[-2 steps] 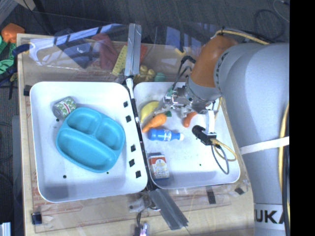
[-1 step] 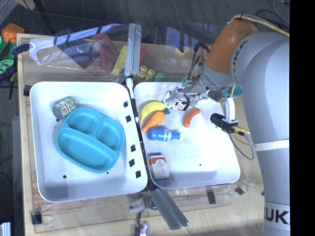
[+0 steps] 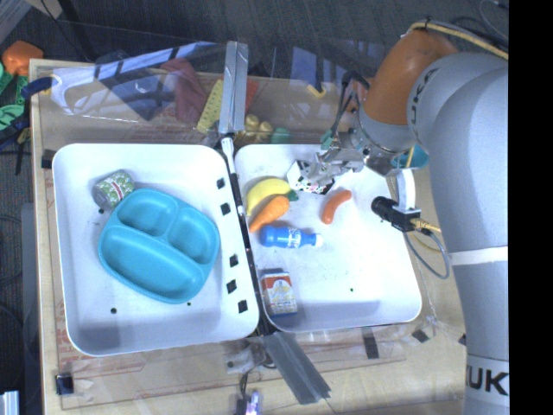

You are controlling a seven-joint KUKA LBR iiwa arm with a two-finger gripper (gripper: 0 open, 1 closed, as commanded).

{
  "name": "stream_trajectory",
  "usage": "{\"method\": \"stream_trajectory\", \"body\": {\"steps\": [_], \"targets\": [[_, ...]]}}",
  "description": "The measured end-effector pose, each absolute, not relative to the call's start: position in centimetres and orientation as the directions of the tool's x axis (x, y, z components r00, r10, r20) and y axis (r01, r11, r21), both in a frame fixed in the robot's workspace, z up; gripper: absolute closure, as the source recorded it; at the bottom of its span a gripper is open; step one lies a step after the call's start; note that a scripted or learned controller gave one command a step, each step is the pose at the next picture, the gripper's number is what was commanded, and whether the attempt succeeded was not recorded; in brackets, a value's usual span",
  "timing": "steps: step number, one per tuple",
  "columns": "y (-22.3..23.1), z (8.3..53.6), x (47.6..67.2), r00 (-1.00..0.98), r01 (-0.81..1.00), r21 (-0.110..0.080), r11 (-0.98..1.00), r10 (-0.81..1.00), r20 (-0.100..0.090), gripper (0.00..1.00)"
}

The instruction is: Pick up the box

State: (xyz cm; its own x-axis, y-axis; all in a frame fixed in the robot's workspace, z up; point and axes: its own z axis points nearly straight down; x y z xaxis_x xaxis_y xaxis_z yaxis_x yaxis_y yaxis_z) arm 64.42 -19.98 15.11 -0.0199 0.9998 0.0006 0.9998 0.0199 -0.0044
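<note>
While small red-and-white cardboard box point(image 3: 278, 291) lies at right bin's point(image 3: 380, 305) near edge, metal two-finger gripper point(image 3: 318, 173) hovers well apart at far side; grip state cannot be told.

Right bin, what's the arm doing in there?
The arm's hand is down at the far side of the right bin, near the banana, carrot and sausage. The box lies untouched at the bin's near-left corner, past the blue bottle. No pick yet. The left bin has a blue tray and a can.
</note>
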Motion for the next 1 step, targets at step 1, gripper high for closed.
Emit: {"method": "stream_trajectory", "body": {"steps": [1], "targets": [[-15.75, 19.65, 65.72, 0.047, 0.999, -0.003, -0.047, 0.999, 0.0, 1.0]]}}
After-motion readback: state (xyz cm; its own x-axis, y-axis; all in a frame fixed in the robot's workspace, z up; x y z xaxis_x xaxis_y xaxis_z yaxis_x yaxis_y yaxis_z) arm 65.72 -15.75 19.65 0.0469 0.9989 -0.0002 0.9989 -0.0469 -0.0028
